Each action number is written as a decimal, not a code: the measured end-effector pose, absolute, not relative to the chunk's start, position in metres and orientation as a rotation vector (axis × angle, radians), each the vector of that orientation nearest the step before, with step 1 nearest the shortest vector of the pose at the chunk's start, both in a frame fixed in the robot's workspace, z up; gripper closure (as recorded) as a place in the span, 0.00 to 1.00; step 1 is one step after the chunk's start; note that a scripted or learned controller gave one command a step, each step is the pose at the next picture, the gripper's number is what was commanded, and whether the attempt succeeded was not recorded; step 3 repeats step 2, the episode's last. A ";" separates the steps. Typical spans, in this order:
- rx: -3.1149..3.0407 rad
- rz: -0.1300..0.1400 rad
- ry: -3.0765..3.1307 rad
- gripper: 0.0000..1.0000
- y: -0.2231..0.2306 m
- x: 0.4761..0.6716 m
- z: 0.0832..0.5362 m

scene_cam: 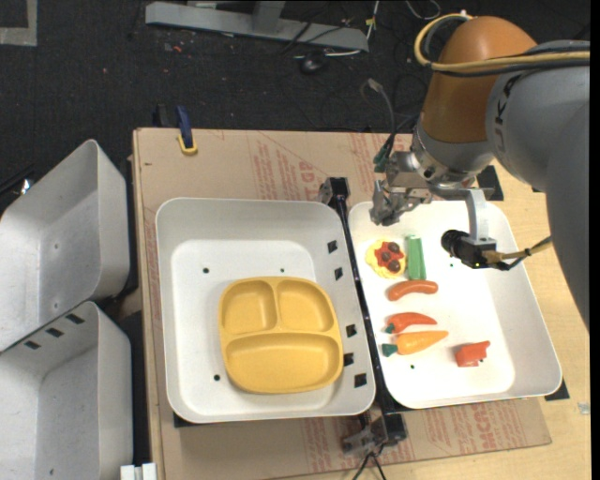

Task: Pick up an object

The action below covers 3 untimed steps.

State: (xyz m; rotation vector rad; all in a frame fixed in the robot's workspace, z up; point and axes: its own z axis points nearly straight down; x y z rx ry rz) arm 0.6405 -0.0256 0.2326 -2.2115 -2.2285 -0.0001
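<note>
- Underneath, a brown board (253, 159) with red print covers the bench. Around it lies a dark floor strewn with cables, with a grey metal frame (253, 23) at the far side.
- One blue-and-yellow clamp (187, 133) sits at the board's far left corner.
- Two shallow white bins rest side by side on the board, meeting along their long edges: the left bin (187, 281) and the right bin (525, 328).
- Two spare white bins (66, 225) stand tilted off the board's left edge, one behind the other.
- One yellow plate (279, 335) with three compartments lies in the middle of the left bin, nearer its near edge.
- Six small toy foods lie in the right bin:
  - Close to its far left corner is one yellow piece (386, 257) with red and black spots, with one green block (413, 258) just beside it.
  - Along the left edge, from far to near, come one sausage (412, 290), one red pepper (410, 322) and one orange carrot (419, 342).
  - Toward the near edge, apart from the others, lies one red chunk (472, 353).
- The grey arm (553, 112) reaches in from the right. Its gripper (389, 214) hangs over the right bin's far left corner, just beyond the yellow piece; whether it is apart or together cannot be told.
</note>
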 end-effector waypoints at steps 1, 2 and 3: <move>-2.212 0.001 -2.228 1.00 0.032 0.628 0.232; -2.211 0.000 -2.228 1.00 0.086 0.626 0.221; -2.211 0.000 -2.228 1.00 0.086 0.626 0.221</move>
